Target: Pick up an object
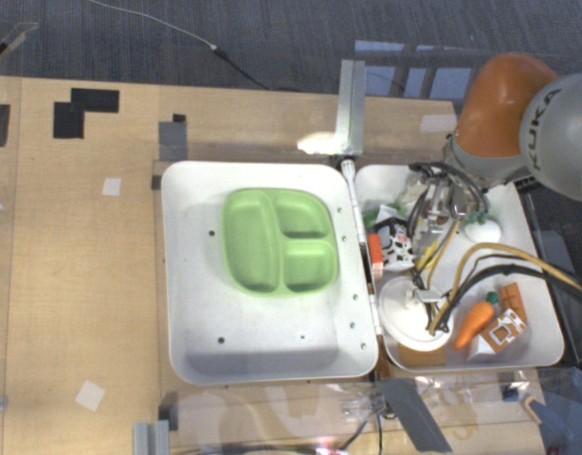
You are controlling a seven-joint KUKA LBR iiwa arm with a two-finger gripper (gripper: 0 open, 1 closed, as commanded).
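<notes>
The wooden surface (73, 282) spreads wide and bare to the left, marked by a few black patches and bits of pale tape. On it sit two shallow white bins, their rims touching down the middle. The left bin (191, 330) has plenty of open room: a green divided plate (277, 241) lies alone near its centre, well clear of every wall.

The grey arm (542, 131), orange band above the wrist, comes in from the right over the far part of the right bin (547, 344). Part of the maker's lettering shows on its grey casing, too cut off to read properly. Yellow and black cables loop from it across the bin.

The right bin is crowded. The gripper (426, 240) hangs low over its left half amid wires and clutter; whether the fingers are spread or closed, or gripping anything, I cannot tell. Just near of it sits a white round dish (401, 309). Right of that lies a toy carrot (474, 320), touching a small orange and white box (507, 322). A small black-and-white object (395, 245) and a thin orange-red piece (374, 250) lie against the bin's left wall.
</notes>
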